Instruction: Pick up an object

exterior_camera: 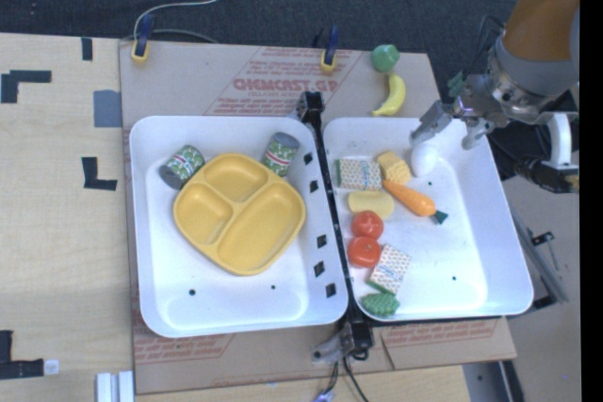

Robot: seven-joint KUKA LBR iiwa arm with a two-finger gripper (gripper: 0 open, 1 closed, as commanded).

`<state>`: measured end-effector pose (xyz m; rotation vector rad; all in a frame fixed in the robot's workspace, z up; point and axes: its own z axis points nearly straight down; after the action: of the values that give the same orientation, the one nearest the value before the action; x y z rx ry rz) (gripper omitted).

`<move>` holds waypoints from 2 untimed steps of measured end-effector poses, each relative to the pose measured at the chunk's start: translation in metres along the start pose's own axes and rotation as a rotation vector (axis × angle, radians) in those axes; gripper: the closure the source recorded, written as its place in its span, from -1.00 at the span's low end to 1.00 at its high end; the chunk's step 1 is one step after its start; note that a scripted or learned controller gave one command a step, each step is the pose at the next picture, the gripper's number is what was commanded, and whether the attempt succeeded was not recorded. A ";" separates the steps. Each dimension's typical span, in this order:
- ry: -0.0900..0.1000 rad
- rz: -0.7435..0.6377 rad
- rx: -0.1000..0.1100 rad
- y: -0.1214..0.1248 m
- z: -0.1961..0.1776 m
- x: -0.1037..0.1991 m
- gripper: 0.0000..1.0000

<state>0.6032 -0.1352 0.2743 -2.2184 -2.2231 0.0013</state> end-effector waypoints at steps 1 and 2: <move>0.000 0.002 0.003 0.030 0.113 -0.028 -1.00; -0.004 -0.002 -0.019 0.062 0.162 -0.020 -1.00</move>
<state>0.6653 -0.1553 0.1125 -2.2278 -2.2364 -0.0149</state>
